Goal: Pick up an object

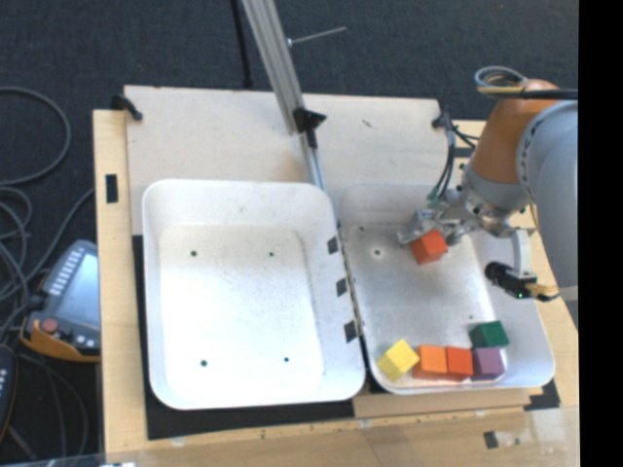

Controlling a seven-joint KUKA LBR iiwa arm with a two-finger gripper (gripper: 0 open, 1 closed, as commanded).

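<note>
Looking down at a slant, camera view: wood surface (pixel 234 134) carries two shallow white bins side by side. Left bin (pixel 170 217) is the bigger-looking one, speckled floor with a few dark dots. Right bin (pixel 384 290) has the blocks in it.

Grey arm (pixel 545 183) with its orange band (pixel 501 139) comes in from the right and ends over the far part of the right bin. Gripper (pixel 428 233) hangs there, fingers pinching a red-orange block (pixel 428 248); block sits between the finger tips, tilted, and looks raised above the bin floor, though whether it touches the floor cannot be told for sure.

Near edge of the right bin: a row of blocks. Yellow block (pixel 398 358) at the left end, turned at an angle, then orange block (pixel 432 360), a second red-orange block (pixel 459 361) and purple block (pixel 488 362), these touching or just beside each other. Green block (pixel 490 335) just beyond the purple one, toward the right wall.

Slanted aluminium rail (pixel 277 52) runs from the far top down to the gap between the bins. Left of the surface on the dark floor, a handheld controller (pixel 68 300) with cables (pixel 29 183) around it.
</note>
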